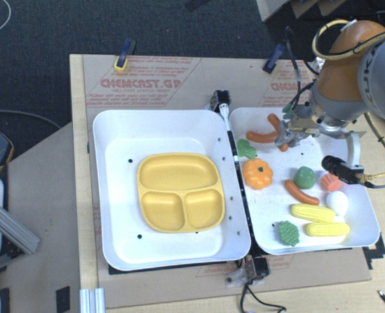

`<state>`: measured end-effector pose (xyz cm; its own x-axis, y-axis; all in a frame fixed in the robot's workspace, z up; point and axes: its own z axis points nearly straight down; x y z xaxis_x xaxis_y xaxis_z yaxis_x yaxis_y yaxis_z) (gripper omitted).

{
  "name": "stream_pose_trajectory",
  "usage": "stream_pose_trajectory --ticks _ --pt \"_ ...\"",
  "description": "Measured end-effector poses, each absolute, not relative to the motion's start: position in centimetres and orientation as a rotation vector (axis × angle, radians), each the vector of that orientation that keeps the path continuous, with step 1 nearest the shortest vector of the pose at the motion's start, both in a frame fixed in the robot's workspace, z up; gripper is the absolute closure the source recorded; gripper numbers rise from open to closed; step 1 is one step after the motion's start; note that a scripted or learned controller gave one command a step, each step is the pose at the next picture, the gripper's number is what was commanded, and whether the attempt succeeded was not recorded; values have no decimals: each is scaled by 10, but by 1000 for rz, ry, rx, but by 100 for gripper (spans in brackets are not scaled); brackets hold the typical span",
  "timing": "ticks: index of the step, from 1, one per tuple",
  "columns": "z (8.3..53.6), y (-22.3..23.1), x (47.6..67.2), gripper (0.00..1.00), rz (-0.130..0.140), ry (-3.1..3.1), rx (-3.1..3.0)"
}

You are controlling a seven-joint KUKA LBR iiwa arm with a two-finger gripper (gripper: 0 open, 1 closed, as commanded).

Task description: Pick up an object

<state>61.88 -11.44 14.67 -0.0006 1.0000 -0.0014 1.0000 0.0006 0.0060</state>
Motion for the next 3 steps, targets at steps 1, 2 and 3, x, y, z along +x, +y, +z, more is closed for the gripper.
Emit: stream_pose_trajectory --ticks 1,2,3 --pt "209 -121 623 100 5 2217 2217" --pt "226 -121 624 100 4 2219 2217" --pt "229 -69 614 100 0 2229 2218"
